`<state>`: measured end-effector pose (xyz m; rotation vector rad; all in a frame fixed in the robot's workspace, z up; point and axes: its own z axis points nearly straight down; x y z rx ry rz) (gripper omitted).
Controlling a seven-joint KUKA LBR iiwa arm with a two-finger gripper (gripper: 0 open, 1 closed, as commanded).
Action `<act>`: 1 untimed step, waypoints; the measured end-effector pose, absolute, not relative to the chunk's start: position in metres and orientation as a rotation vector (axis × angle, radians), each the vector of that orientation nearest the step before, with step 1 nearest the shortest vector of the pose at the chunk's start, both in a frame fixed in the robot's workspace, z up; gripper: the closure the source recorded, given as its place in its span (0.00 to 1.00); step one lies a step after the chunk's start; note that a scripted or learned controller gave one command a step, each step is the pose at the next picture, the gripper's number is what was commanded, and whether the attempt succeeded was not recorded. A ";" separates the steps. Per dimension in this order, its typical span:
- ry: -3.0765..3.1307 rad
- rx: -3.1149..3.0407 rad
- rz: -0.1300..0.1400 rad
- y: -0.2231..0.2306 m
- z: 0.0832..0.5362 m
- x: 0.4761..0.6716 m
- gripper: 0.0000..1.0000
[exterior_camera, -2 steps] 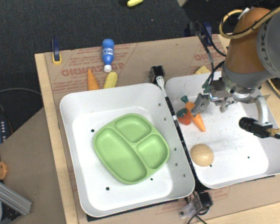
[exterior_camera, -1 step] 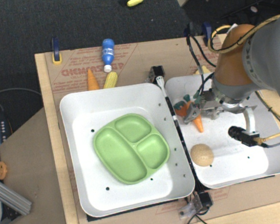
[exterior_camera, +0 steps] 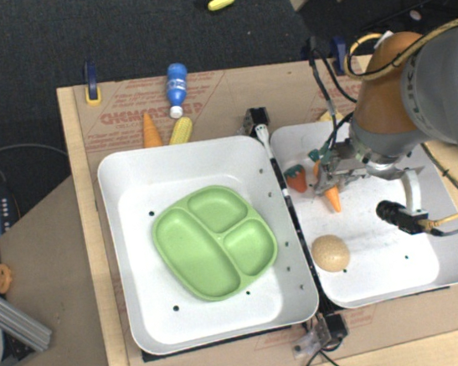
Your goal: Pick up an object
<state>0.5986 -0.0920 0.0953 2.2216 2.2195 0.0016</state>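
Divided plate in left bin

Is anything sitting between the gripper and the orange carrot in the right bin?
Nothing visible does. The gripper is low in the right bin, right above the orange carrot. The red piece lies to one side, and the tan ball lies apart, nearer the front.

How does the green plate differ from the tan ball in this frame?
The green plate lies in the left bin; the tan ball lies in the right bin. The plate is far larger, flat and split into three compartments; the ball is small and round. Both rest on a bin floor, apart from the arm.
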 end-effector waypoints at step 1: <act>2.227 2.209 0.015 -0.020 0.191 0.588 1.00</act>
